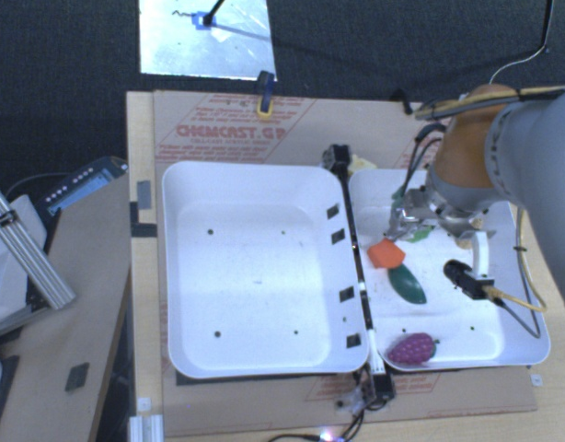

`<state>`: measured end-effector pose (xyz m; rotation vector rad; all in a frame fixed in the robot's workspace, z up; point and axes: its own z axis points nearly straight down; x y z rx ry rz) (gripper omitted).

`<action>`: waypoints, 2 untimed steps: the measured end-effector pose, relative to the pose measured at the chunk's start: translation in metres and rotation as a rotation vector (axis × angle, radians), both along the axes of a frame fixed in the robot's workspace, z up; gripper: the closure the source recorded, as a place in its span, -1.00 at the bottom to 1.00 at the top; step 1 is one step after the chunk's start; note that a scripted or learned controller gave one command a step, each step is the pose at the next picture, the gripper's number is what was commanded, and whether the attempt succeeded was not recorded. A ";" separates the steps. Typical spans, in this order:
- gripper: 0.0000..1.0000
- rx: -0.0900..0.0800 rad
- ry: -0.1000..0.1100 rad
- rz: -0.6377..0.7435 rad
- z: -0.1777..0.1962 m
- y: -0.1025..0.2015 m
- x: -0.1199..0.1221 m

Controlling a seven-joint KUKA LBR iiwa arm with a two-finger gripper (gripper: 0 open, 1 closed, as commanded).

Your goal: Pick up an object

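Nearest you, at the near edge of the right bin [466, 334], lies a purple bunch of grapes [413, 348], knobbly and matt, probably a moulded toy. Now look to the claw [407, 221]. It hangs low over the middle of that bin, toward its left wall, and you cannot tell from this angle whether it is open or closed. Nothing can be seen gripped in it, so count the pick as not yet made. Just beside it on the near side lies an orange piece [386, 254], blocky and smooth with flat faces, and by my reading the likeliest target. A scrap of bright green [420, 236] shows close beside the claw, too small to name. Next outward, touching or nearly touching the orange piece, lies a dark green pod [409, 284], long, tapered and glossy, slanting toward the near right corner. The grapes, the orange piece and the pod rest on the bin's floor, so the grasp and the lift are both left to do. The bins look like thin white plastic with rounded corners and raised rims, and the left bin [255, 265] has a smooth floor with a few small dark specks.
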<state>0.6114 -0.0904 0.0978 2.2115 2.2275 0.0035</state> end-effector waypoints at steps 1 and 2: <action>1.00 0.000 0.006 -0.010 -0.014 -0.050 -0.050; -1.00 0.000 0.002 -0.006 -0.013 -0.047 -0.047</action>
